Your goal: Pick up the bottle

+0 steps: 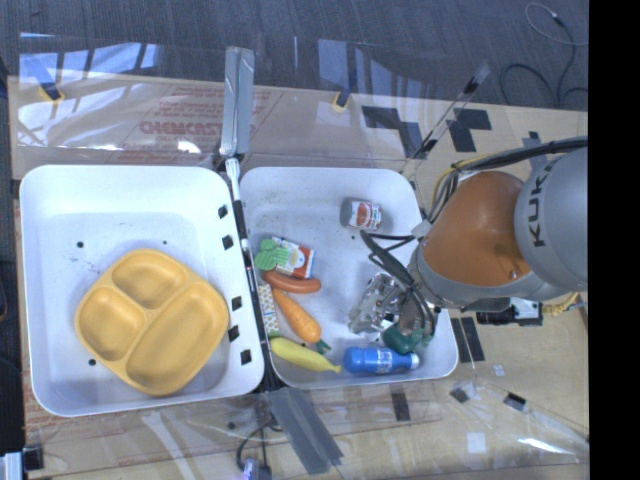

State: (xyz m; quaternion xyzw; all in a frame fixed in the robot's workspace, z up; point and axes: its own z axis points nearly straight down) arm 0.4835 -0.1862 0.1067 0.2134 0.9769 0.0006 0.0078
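The gripper [385,308] hangs in the right bin [330,183], the blue bottle [378,361] just below it; jaw state unclear.

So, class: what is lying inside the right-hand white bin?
The right bin holds a blue bottle, banana, carrot, sausage, small carton and can. The claw and arm cover the bin's right edge.

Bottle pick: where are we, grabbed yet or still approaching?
Done: the arm is over the right bin, with the gripper down among the items. In hand: nothing visible; the blue bottle lies on its side at the bin's near edge, just below the gripper and beside the banana, not between the fingers. Left: close on the bottle and lift it out.
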